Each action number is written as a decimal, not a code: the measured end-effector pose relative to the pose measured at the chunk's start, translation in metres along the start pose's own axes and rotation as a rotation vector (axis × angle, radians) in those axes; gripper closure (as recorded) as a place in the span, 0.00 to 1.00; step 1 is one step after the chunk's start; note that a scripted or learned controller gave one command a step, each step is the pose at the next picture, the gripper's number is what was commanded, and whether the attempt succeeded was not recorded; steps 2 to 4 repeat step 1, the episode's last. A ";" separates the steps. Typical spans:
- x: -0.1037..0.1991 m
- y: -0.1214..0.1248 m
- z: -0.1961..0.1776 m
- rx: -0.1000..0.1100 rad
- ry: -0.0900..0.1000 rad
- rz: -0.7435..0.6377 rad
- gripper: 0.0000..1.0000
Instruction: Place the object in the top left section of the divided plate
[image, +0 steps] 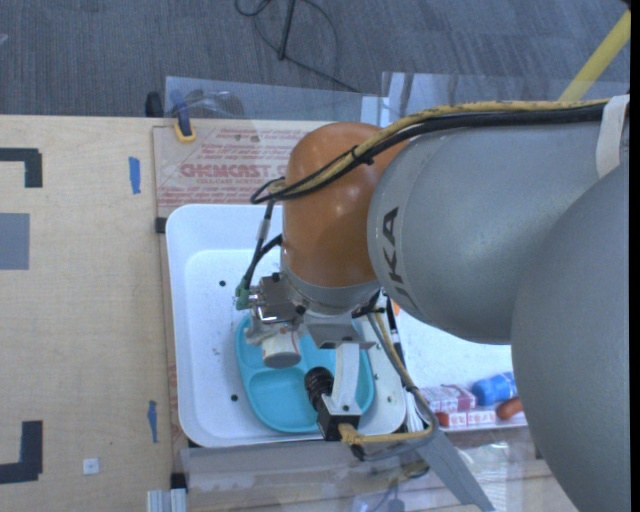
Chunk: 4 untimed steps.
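We are hovering the gripper (300, 345) low over the blue divided plate (275, 400), which is lying in the white bin (195, 300) at about seven o'clock of the view. The wrist is hiding the jaws, so we cannot tell their state or where the object is. We are judging that descending slowly and centring over one section matters most.

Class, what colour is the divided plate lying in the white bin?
Turquoise blue. The divided plate shows in the camera view, partly covered by the arm.
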<state>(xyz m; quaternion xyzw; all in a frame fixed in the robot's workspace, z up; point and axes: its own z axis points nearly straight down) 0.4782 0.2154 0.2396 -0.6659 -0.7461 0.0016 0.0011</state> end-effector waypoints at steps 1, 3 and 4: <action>-0.050 -0.005 -0.003 -0.001 0.000 -0.063 1.00; -0.050 -0.005 -0.003 -0.001 0.000 -0.063 1.00; -0.050 -0.005 -0.003 -0.001 0.000 -0.063 1.00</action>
